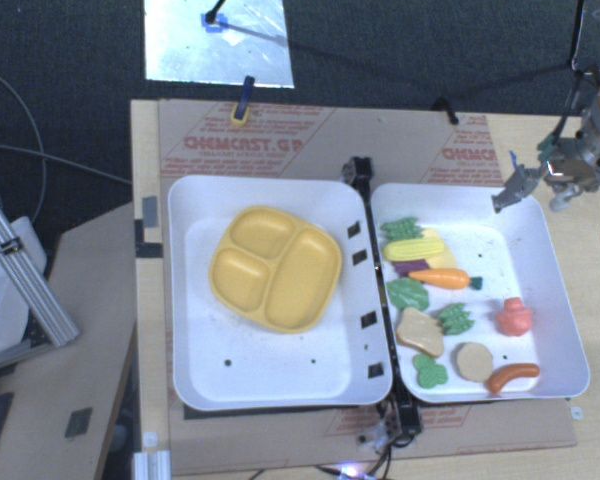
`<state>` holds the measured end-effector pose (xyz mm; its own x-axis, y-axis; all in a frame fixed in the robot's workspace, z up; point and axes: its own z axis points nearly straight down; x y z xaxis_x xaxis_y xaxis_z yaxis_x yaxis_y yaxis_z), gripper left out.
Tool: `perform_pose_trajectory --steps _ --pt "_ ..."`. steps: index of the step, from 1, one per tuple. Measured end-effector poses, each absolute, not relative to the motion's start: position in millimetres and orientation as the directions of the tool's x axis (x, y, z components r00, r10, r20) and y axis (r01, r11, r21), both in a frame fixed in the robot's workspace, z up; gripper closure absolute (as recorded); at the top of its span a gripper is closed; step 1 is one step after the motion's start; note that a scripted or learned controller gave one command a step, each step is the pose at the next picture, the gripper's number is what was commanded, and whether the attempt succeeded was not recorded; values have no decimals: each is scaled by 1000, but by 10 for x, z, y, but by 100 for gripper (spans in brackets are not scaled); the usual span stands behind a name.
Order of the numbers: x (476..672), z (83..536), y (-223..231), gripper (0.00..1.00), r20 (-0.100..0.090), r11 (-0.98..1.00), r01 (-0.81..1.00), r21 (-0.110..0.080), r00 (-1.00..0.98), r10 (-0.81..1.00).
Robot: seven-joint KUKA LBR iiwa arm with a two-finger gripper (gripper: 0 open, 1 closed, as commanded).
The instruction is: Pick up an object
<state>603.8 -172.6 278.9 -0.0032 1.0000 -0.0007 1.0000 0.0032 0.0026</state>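
Several toy foods (442,278) in right bin (510,248), apart from spread, empty jaws at its far corner.

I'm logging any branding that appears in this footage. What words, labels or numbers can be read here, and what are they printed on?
"CHEMCAST" in red, followed by blurred letters, on the brown protective sheet under the two white bins, left of centre.
Similar red lettering on the same sheet at upper right, slanted, too blurred to read with certainty.
Faint red print along the sheet's front edge: unreadable.

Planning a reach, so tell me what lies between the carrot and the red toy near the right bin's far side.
In the camera view, bare white bin floor separates the carrot from the red toy; nothing sits between them.
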Motion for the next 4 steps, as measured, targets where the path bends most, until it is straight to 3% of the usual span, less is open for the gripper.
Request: perform_pose_trajectory --steps 1,2,3,4 --pt "6707 2073 -1276 0 2 10 1000 1 -10 1000" --pt "6020 985 -1502 0 2 -2 1000 -11 2 1000" --pt "6375 1634 -1253 0 -1 7 1000 8 -7 1000" --pt "6702 1201 -947 0 0 8 1000 4 -8 1000"
